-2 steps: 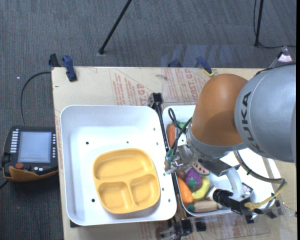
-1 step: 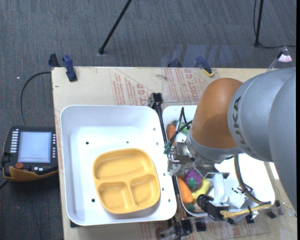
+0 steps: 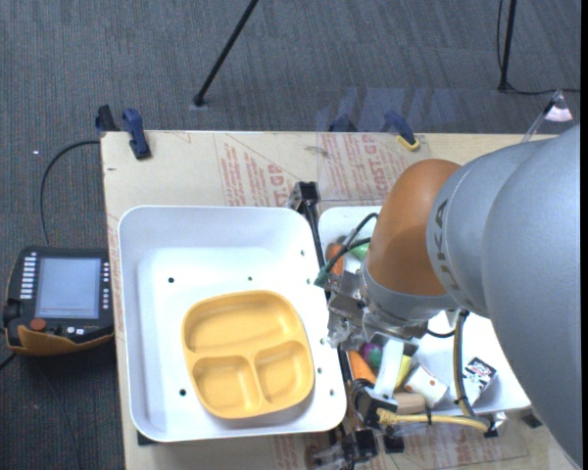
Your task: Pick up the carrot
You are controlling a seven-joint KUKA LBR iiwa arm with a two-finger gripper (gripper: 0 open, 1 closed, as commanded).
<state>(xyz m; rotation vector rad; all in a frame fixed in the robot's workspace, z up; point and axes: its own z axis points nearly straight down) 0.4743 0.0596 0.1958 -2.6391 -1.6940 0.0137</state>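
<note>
An orange, elongated piece that looks like the carrot (image 3: 359, 365) lies near the left wall of the right bin (image 3: 345, 219), just under the arm's wrist. The gripper (image 3: 370, 349) points down into that bin right beside and partly over the orange piece. The grey arm with its orange band (image 3: 412, 228) covers most of the bin. I cannot tell whether the gripper touches the orange piece. Another small orange bit (image 3: 335, 255) peeks out further back along the same wall.
The left bin (image 3: 147, 262) holds a yellow divided plate (image 3: 247, 351). A yellowish object (image 3: 392, 365), a green and purple bit (image 3: 373, 351) and a white card (image 3: 478, 372) lie close around the gripper. Blue clamps (image 3: 135, 130) grip the bench's back edge.
</note>
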